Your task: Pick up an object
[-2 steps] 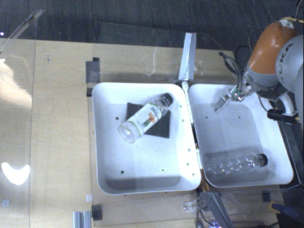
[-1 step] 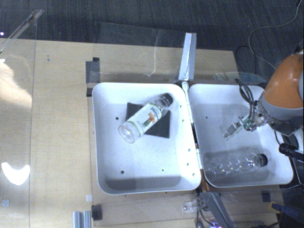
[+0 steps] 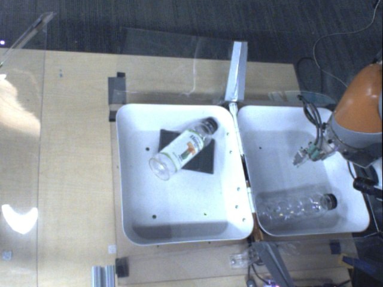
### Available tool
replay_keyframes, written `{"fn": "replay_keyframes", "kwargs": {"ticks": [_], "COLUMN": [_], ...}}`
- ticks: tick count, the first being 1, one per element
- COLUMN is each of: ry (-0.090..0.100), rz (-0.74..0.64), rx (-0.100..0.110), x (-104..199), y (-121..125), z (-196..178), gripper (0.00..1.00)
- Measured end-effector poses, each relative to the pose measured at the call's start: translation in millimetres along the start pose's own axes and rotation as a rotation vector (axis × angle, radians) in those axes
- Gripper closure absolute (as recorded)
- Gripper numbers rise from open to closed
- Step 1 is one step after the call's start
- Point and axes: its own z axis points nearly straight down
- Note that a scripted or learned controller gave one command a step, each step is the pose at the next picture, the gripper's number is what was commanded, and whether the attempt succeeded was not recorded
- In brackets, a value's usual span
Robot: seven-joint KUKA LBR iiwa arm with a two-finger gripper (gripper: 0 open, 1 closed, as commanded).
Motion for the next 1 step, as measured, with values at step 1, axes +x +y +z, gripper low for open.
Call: {"fn": "replay_keyframes", "kwargs": {"ticks": [1], "ry": [0.0], "rz": [0.0], "rx": [0.0], "x": [0.0], "y": [0.0], "z": [0.0], "gripper": [0.0]}}
